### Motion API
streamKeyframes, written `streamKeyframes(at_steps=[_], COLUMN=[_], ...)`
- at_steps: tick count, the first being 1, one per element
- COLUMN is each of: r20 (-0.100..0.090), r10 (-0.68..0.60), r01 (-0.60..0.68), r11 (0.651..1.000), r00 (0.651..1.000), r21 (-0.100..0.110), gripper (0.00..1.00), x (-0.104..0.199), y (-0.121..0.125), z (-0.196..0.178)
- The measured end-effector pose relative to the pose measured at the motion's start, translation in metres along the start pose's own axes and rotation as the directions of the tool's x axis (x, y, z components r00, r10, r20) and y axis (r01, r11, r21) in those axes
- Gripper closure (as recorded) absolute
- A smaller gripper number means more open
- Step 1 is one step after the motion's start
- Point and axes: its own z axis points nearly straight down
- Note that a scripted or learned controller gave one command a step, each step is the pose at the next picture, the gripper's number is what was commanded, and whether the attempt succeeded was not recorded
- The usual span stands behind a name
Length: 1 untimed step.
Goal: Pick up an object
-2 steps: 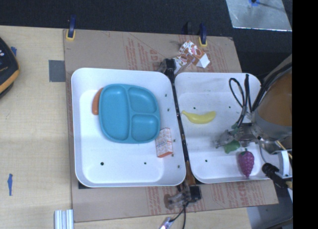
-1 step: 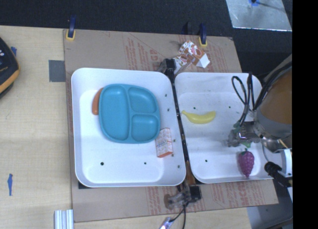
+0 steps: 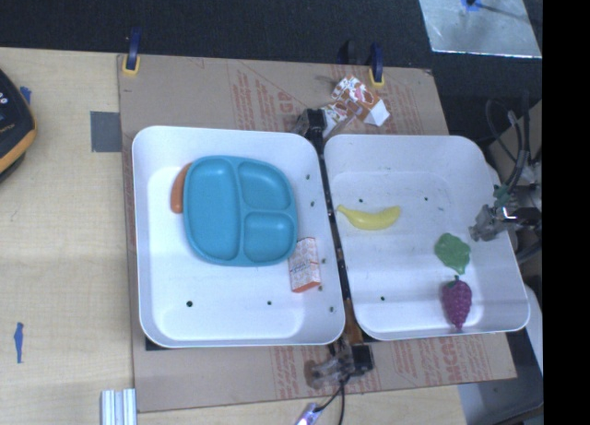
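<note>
1. Yellow plastic marks the banana [image 3: 369,218], which lies flat near the middle of the right bin [image 3: 406,322], well apart from its walls.
2. A green leafy piece [image 3: 452,251] and a purple grape bunch [image 3: 455,301] are set lower right in that bin, near each other.
3. The gripper [image 3: 490,222] is seen at the bin's right rim, beside the green piece; whether it is open or closed cannot be told, and nothing is seen held.
4. In the left bin [image 3: 230,322] a blue divided plate [image 3: 241,209] rests over an orange item [image 3: 177,191], with a small carton [image 3: 305,265] just beside it.
5. A clean pick would likely be got by centring over one isolated item, such as the banana, and closing across its narrow width.
6. Both bins sit on brown cardboard [image 3: 230,100] clamped to the desk [image 3: 55,257].
</note>
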Motion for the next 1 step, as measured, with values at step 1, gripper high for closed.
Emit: streamKeyframes(at_steps=[1], r20=[0.0], r10=[0.0], r01=[0.0], r11=[1.0], r00=[1.0], r21=[0.001], gripper=[0.0], x=[0.0001], y=[-0.0002], z=[0.0003])
